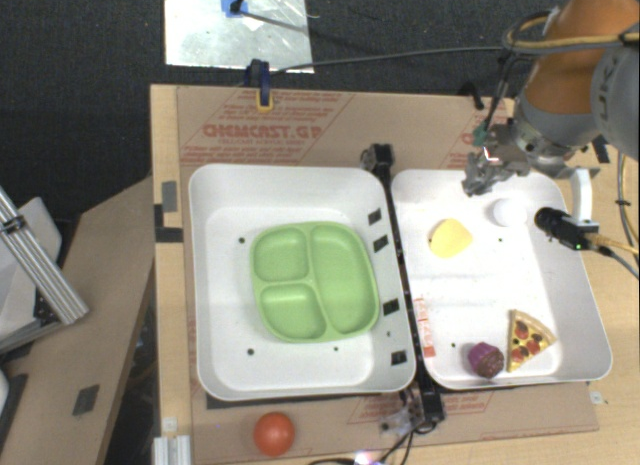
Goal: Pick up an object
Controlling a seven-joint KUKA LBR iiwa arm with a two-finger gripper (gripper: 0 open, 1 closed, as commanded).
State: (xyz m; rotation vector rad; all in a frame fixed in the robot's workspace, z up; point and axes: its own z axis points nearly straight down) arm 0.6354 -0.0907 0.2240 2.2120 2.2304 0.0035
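Over the far end of the right white bin (590, 353) you see the gripper (482, 179) of the grey arm with the orange band (585, 33), hanging above the bin floor with nothing visible under it. Whether it is apart or together, I cannot tell from this slanted view, because the tip is small and dark.

I judge that the task is at its beginning: no object is lifted. All things you could pick lie on the floor of this bin. A round soft yellow piece (451, 238) is near the gripper, toward the camera. A small white round cap (502, 213) is just beside the gripper. A toy pizza slice with red dots (527, 339) and a dark purple ball (486, 359) touch each other at the near end, well apart from the gripper.

On the left, the other white bin (220, 353) bears a light green plastic tray with three compartments (314, 281)
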